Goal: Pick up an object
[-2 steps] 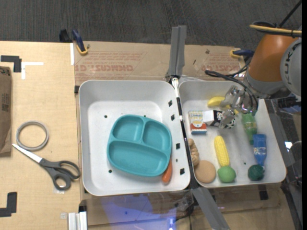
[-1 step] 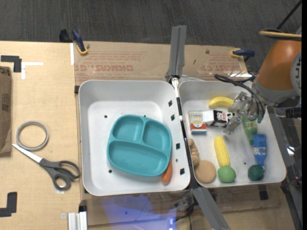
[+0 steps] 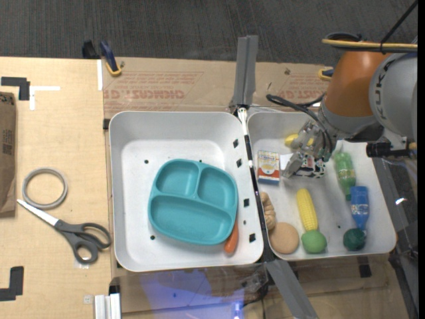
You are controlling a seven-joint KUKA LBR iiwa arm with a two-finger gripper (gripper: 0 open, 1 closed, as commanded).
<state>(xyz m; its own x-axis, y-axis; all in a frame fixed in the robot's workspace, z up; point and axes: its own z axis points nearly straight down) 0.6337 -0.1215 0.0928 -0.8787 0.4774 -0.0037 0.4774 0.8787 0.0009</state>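
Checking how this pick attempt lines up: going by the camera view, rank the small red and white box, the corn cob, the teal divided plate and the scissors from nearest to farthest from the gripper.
From the gripper in the right bin:
1. Small red and white box, just to its left in the view.
2. Corn cob, below it in the same bin.
3. Teal divided plate, in the left bin.
4. Scissors, on the bench at far left.
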